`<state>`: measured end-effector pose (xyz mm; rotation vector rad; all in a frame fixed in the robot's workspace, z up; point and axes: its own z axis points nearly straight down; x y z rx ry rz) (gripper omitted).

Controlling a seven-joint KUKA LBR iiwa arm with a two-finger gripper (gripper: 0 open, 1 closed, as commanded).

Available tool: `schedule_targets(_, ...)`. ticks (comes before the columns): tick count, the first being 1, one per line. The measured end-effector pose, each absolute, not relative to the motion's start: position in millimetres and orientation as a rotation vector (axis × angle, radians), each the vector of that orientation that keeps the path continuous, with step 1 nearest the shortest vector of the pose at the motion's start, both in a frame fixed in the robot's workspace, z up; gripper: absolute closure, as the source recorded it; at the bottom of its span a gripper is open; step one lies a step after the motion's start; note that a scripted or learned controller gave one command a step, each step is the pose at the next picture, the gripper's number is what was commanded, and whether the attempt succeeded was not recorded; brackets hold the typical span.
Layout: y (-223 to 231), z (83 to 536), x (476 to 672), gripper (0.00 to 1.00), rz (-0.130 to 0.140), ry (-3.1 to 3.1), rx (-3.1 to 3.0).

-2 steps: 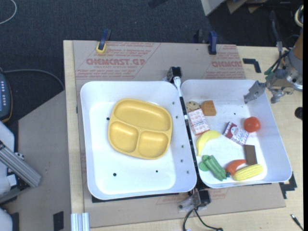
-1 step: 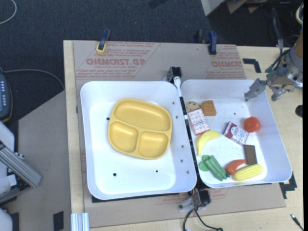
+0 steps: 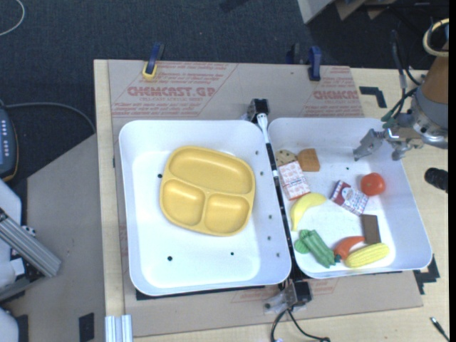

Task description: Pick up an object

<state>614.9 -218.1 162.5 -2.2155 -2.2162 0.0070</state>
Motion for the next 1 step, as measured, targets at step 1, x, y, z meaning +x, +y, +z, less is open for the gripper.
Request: schedule_targets(1,-211.8,114.7,618.6,0.00,0.006,-2.218,-2.213)
